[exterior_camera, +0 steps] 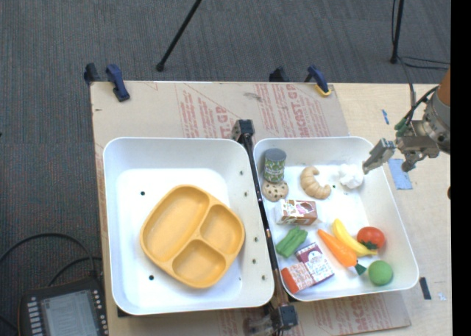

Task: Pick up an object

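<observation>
Tool (394,156) hangs at the upper right rim of the right bin (407,242), fingers spread apart with nothing between them, so released; the arm enters from the right edge. It sits just beside a small white lump (351,178) in the bin's upper right, which I judge the likeliest candidate for the pick, though the task names no particular object. All loose items are gathered in the right bin: a green can (274,165) upright at the upper left with a cookie (274,190) just below it, a croissant (316,181) near the middle top, a small carton (297,212), a green pepper (291,241), a second boxed item (310,266) at the lower edge, a carrot (337,248) and banana (349,238) lying side by side, a tomato (372,237) and a lime (380,273) in the lower right. Keeping them together probably gives the program one source bin. The left bin (118,180) carries a yellow divided plate (193,235), flat, likely the receiving side. Both bins rest on a cardboard-covered desk (221,103), the sheet clamped at its far edge by blue clamps (116,81). Floor is dark grey carpet (59,26); tripod legs (188,18) stand behind, and a monitor (62,316) sits at lower left.
</observation>
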You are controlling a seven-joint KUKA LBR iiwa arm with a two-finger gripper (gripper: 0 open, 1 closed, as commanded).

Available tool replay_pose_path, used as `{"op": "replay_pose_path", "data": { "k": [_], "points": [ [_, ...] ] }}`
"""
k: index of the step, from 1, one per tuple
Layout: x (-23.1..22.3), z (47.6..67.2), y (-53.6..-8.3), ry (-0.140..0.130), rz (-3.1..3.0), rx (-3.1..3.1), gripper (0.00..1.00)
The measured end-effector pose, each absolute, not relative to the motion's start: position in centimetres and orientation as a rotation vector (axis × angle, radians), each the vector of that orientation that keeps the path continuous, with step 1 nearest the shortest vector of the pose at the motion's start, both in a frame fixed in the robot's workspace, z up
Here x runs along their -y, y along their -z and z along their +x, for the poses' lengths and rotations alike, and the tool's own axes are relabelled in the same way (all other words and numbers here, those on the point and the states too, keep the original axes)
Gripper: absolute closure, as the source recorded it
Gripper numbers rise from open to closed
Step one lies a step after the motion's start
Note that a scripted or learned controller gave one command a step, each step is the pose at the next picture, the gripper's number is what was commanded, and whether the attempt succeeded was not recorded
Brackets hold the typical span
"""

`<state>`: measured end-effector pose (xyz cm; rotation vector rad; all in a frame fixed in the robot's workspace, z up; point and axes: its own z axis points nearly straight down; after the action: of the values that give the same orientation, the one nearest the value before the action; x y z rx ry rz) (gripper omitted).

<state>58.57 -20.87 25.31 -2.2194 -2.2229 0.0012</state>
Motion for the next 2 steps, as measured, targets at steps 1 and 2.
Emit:
{"op": "replay_pose_path", "data": {
  "k": [1,2],
  "points": [
    [20.7,51.4,-15.3,-0.003,-2.217,2.218,0.00],
    [19.1,49.1,-8.6,-0.001,-2.218,2.217,0.00]
  ]
}}
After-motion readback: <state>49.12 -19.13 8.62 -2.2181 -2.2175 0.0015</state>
